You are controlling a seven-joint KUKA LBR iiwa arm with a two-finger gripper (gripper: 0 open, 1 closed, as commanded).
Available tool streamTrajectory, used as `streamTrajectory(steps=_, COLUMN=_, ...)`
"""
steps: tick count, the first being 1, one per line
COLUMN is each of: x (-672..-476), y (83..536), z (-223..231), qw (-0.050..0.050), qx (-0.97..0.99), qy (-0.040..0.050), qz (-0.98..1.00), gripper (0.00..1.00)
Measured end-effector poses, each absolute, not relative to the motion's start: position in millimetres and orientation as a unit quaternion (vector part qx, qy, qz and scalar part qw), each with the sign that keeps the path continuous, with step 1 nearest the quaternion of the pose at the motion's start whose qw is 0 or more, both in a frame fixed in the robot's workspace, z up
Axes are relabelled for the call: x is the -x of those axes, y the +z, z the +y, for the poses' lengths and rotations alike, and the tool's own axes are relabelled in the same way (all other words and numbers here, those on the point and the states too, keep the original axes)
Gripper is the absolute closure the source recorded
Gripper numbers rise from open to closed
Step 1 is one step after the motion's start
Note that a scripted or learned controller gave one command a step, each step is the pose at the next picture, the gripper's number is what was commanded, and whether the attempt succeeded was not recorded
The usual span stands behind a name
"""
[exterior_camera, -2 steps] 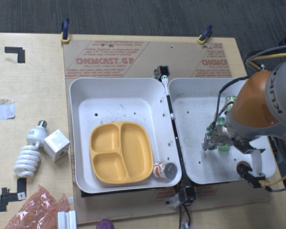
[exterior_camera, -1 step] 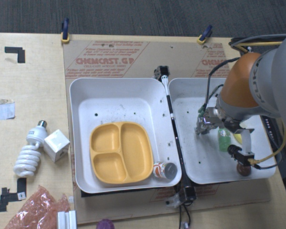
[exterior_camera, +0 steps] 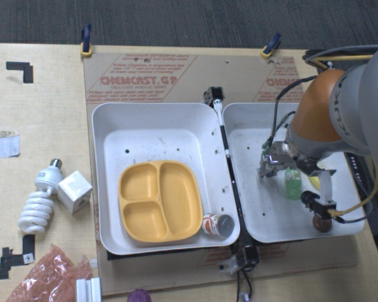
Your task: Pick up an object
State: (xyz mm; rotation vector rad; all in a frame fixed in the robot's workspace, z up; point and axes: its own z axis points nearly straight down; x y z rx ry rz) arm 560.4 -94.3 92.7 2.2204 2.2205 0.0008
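Note:
My gripper (exterior_camera: 269, 163) hangs low over the middle of the right bin (exterior_camera: 252, 212), under the grey arm with its orange band. Just to its right lies a pale green object (exterior_camera: 293, 184), close to the gripper but not visibly held. A bit of a yellow object (exterior_camera: 314, 182) peeks out beside the green one, mostly hidden by the wrist. A small brown round object (exterior_camera: 322, 223) sits near the right bin's front right corner.
The left bin (exterior_camera: 107, 168) holds a yellow divided plate (exterior_camera: 160, 200) and a small white and red can (exterior_camera: 217, 224) in its front right corner. A light bulb (exterior_camera: 39, 201), a white cube (exterior_camera: 75, 191) and pink wrap (exterior_camera: 47, 275) lie on the bench, left of the bins.

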Motion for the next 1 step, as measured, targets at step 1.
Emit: streamTrajectory(steps=1, x=-642.8, y=92.9, z=-123.6, qw=0.001, qx=-0.706, qy=-0.0001, qz=0.708, gripper=0.00)
